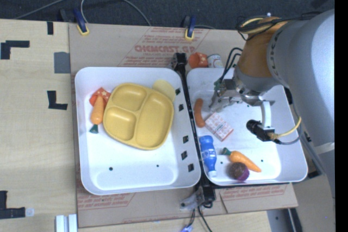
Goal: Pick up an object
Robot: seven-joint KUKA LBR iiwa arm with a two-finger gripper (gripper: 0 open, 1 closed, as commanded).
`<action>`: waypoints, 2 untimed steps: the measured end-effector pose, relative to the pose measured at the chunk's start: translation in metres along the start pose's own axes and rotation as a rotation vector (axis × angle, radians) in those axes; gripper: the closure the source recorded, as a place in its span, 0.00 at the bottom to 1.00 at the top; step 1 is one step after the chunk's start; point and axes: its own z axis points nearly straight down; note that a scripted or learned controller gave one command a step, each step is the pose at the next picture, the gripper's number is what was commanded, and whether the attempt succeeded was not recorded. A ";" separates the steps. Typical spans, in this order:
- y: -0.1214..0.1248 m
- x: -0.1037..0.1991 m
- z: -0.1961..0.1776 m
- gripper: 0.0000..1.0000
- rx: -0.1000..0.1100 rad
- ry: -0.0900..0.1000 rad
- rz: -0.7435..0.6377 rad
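We see the arm (272,57) reaching into the right bin (288,171), its gripper (219,99) low over a small pink-patterned packet (218,126) beside a sausage (199,112). The packet looks light, flat and crushable, so we judge a pinch across its short edges is best. The sausage, rounder and slippery, would want a grip mid-length. We cannot tell how the fingers stand.

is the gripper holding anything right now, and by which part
Cannot be told: the gripper is down in the right bin near the sausage, with nothing visibly between its fingers.
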 end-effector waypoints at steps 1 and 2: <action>0.000 0.000 0.000 0.00 0.000 -0.001 0.000; 0.021 0.044 -0.089 0.00 0.004 0.006 -0.003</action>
